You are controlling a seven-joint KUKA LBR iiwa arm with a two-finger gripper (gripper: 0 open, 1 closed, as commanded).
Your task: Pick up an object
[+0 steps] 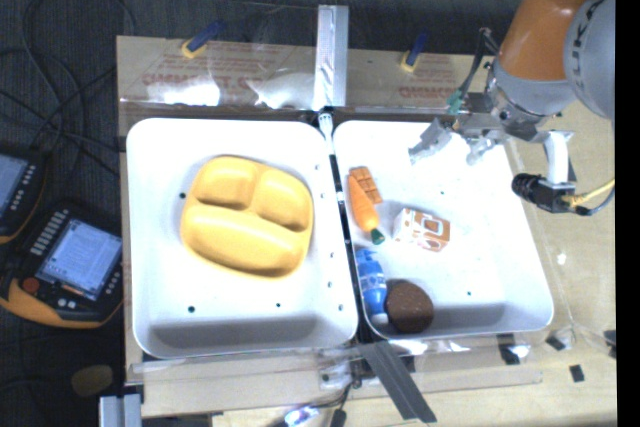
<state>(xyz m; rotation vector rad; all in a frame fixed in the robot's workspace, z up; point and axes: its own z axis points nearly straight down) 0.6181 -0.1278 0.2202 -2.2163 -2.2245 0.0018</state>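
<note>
My gripper (pixel 452 145) hangs over the far part of the right bin (pixel 500 245), with its fingers spread apart and nothing between them. In front of it and to the left, a small white carton with orange print (pixel 422 228) lies on the bin floor. An orange carrot-like toy with a green tip (pixel 363 199) lies along the bin's left wall. A blue bottle (pixel 370 283) and a round dark brown object (pixel 408 305) sit in the near left corner. A large yellow bread-shaped object (pixel 245 215) lies in the left bin (pixel 160 305).
A raised divider (pixel 338 215) separates the two bins. Clamps and clear plastic sheeting (pixel 250 80) lie on the bench behind the bins. A handheld control pendant (pixel 65 265) rests off the bench at the left. The right half of the right bin floor is bare.
</note>
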